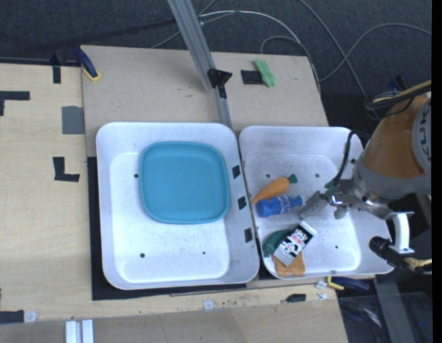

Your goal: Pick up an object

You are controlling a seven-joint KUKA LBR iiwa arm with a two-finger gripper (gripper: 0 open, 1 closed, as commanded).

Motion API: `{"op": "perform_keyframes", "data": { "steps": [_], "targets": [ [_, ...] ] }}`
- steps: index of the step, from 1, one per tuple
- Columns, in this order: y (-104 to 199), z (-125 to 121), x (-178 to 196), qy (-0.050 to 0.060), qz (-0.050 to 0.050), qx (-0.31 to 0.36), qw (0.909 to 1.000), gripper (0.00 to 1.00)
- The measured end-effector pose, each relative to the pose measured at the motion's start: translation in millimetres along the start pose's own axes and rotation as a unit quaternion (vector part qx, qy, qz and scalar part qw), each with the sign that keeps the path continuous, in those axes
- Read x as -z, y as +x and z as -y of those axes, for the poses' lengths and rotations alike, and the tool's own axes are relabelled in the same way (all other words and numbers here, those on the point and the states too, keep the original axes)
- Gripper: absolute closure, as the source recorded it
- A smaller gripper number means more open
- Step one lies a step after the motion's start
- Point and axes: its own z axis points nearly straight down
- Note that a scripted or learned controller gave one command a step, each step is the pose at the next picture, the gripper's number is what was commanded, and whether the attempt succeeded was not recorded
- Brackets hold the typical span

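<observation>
Bench (42, 163) with two bins (121, 263)

Arm (395, 156) hangs over right bin (328, 138) beside blue bottle (278, 206).

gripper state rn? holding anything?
Gripper: low in the right bin, beside the blue bottle; grip state cannot be told; nothing visibly held.

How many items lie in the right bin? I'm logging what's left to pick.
4 that I can tell: an orange carrot, a blue bottle, a black-and-white packet over something green, and an orange piece. More may be hidden beneath.
</observation>
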Motion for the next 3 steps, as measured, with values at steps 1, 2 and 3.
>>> {"op": "perform_keyframes", "data": {
  "steps": [1, 2, 3],
  "targets": [
    [0, -1, -45, -0.003, 0.001, 0.0, 1.0, 0.0],
    [-1, -1, -34, -0.004, 0.002, 0.0, 1.0, 1.0],
    [-1, 7, 13, -0.004, 0.001, 0.0, 1.0, 1.0]
  ]
}}
